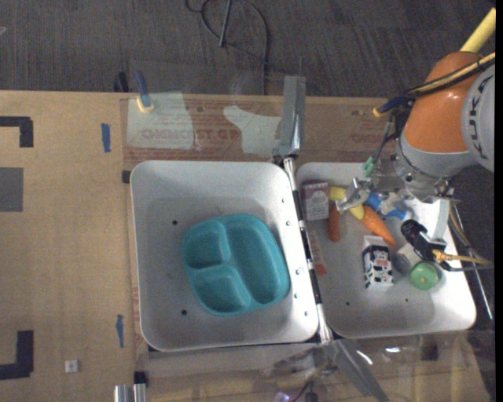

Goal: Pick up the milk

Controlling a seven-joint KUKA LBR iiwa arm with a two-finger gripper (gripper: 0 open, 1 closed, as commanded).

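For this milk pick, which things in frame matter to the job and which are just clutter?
Job:
milk carton, cow-patterned, right bin
gripper, above that bin's far end

Lying about:
teal tray, left bin
brown carton
carrot
hot dog
green apple

I work in a robotics lab, at a test rig and not in anyone's kitchen. My bench (63,235) is bare plywood, marked with strips of blue tape (105,137) and black tape corners (22,129). Two shallow white bins sit on it side by side: the left bin (149,196) holds a teal divided plate (234,264), the right bin (456,310) a scatter of toy food. Black cables (236,23) trail over grey carpet (94,39) at the far side. My grey and orange industrial arm (448,118) reaches in from the right.
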